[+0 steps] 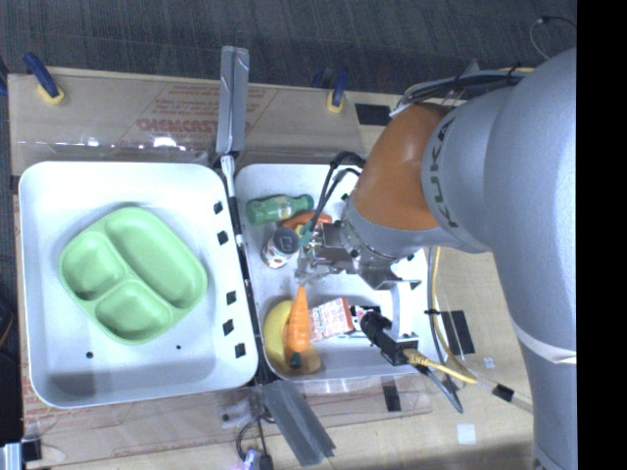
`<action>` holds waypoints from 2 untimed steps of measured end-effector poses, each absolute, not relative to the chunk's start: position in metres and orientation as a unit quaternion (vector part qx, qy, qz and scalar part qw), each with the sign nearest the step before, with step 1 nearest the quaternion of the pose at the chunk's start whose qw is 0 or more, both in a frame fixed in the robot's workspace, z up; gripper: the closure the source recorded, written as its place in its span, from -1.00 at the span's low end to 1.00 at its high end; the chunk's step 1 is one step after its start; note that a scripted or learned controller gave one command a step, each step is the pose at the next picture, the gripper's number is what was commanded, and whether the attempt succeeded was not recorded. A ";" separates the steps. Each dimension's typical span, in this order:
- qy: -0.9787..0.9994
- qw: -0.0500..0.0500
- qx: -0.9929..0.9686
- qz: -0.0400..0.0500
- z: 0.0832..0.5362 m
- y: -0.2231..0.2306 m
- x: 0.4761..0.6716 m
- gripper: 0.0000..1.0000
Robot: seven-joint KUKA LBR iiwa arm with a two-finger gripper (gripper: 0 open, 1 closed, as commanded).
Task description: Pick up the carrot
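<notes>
The carrot [298, 319] is orange and lies lengthwise in the right bin [257, 182], resting on a yellow fruit [277, 341] near the bin's front. Its narrow end points up toward my gripper [308, 265], which hangs just above that end, at or very near it. The grey wrist and orange band cover the middle of the bin and hide how the gripper meets the carrot.
A green bottle [279, 208] lies at the back of the right bin, with a small round item [278, 249] and an orange piece [292, 222] near it. A red and white packet [333, 318] sits right of the carrot. The left bin [49, 360] holds a green divided plate [132, 272].
</notes>
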State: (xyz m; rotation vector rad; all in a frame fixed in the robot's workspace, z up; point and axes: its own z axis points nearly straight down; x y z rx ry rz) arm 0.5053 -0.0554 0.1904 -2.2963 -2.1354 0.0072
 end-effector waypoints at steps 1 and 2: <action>-0.681 0.003 -0.732 0.002 0.190 -0.056 0.505 -1.00; -0.689 0.002 -0.725 0.001 0.091 -0.098 0.484 -1.00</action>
